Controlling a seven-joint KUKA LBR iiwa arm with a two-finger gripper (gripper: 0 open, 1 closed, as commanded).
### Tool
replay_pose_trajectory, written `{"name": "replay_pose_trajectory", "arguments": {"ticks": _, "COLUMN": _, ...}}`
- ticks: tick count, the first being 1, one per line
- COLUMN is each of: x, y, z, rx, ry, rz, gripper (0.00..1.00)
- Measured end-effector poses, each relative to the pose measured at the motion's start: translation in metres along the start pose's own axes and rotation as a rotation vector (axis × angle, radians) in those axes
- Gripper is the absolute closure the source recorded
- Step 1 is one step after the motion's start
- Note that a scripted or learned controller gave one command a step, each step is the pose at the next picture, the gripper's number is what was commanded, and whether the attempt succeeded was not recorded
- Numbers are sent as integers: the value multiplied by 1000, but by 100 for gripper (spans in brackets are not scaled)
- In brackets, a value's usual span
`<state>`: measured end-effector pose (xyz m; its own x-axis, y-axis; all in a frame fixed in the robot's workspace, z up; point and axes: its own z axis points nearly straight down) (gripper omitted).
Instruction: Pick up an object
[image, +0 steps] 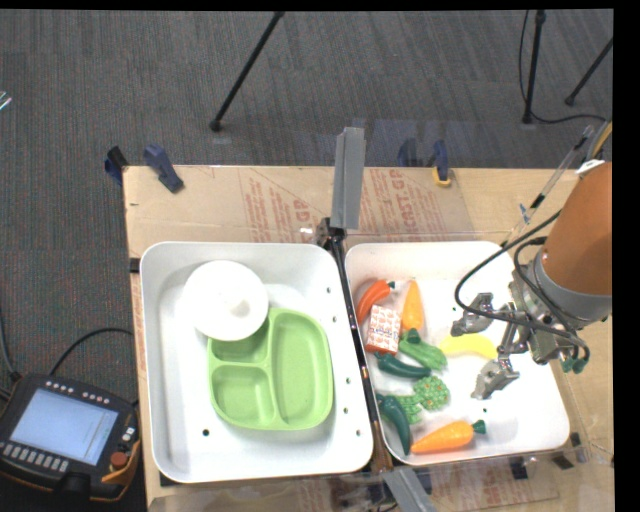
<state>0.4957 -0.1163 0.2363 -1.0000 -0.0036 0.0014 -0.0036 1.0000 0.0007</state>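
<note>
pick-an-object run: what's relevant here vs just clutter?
Relevant: hand over the right bin; toy food in it: banana, carrot, broccoli, corn.

Clutter: left bin, green tray, white bowl, pendant.

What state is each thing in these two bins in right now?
End effector: above the right bin, fingers spread, nothing between them.
Banana: lying flat, by the end effector.
Carrot: on its side near the front wall.
Green tray: flat, compartments up.
White bowl: overlapping the tray's corner.
</note>
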Motion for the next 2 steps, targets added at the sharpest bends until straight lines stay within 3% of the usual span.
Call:
{"name": "replay_pose_trajectory", "arguments": {"ticks": 1, "x": -38, "y": 22, "z": 97, "rx": -3, "ry": 11, "rz": 53, "gripper": 0}}
{"name": "replay_pose_trajectory", "arguments": {"ticks": 2, "x": -86, "y": 28, "z": 144, "rx": 1, "ry": -11, "rz": 152, "gripper": 0}}
